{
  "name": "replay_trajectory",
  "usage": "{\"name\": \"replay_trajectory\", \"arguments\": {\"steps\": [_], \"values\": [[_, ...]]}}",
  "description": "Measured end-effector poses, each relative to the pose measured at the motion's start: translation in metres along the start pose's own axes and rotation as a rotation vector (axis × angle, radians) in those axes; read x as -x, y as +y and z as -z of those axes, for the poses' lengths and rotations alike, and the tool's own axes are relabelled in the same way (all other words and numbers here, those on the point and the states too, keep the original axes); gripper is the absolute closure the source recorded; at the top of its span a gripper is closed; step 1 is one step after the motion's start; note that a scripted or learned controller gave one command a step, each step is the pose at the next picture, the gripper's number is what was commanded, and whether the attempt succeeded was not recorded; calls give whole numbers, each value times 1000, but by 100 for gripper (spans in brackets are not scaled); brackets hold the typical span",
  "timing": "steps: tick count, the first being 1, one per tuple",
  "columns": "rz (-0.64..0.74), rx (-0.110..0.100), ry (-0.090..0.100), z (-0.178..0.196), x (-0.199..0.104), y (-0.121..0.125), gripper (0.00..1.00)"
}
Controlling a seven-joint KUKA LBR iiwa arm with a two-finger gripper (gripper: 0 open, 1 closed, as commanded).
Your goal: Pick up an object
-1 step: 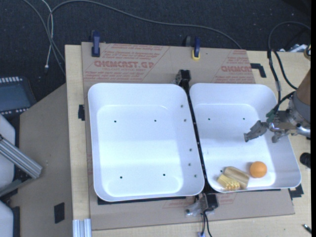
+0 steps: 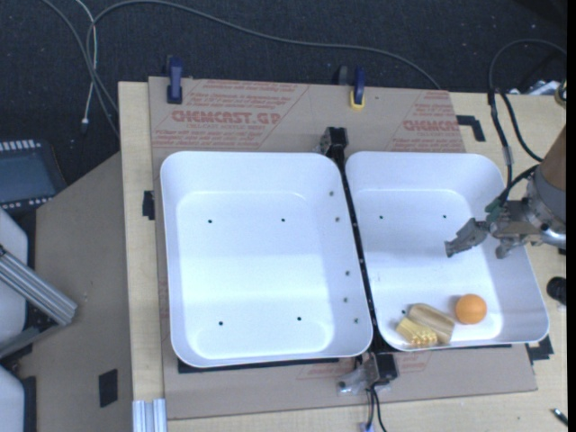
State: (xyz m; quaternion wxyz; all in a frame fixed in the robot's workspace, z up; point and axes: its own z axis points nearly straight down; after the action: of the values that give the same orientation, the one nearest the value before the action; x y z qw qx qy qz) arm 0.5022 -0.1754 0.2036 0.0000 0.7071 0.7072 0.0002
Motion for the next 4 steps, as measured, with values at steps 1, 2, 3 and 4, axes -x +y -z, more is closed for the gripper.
{"name": "replay_trajectory", "arguments": {"steps": [1,2,3,4], "values": [[0,-5,1,-62,3,1,0],[0,-5,1,-114,3,0,0],[0,1,0,-101,3,1,100],[1,4,-1,-52,-4,-4,100]]}}
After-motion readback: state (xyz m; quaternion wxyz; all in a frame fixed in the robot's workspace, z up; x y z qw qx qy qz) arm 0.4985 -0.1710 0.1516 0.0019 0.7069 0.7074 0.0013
